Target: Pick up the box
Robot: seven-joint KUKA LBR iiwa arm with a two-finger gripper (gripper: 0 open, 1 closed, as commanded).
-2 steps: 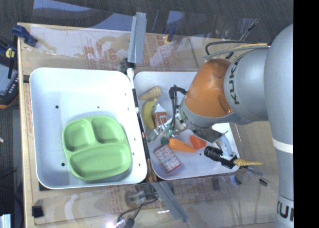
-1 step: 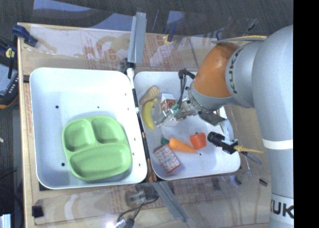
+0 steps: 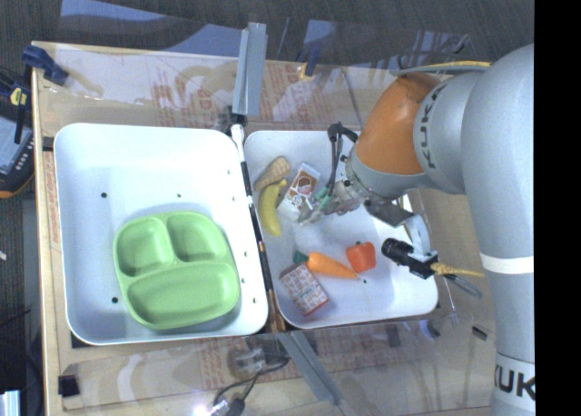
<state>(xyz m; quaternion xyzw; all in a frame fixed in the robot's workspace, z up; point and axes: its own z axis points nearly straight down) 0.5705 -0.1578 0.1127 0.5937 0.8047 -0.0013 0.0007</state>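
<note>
In the right bin (image 3: 399, 310), two boxes (image 3: 302, 189) (image 3: 304, 289), one banana (image 3: 270, 208), one carrot (image 3: 330, 267)

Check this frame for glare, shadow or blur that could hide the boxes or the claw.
Camera view: light is even and soft, with faint reflections on the clear shields along the bench's far edge. The right bin is bright white but not blown out. The claw is small and slightly soft, over the upper box. The lower box and the green tray are sharp.
</note>
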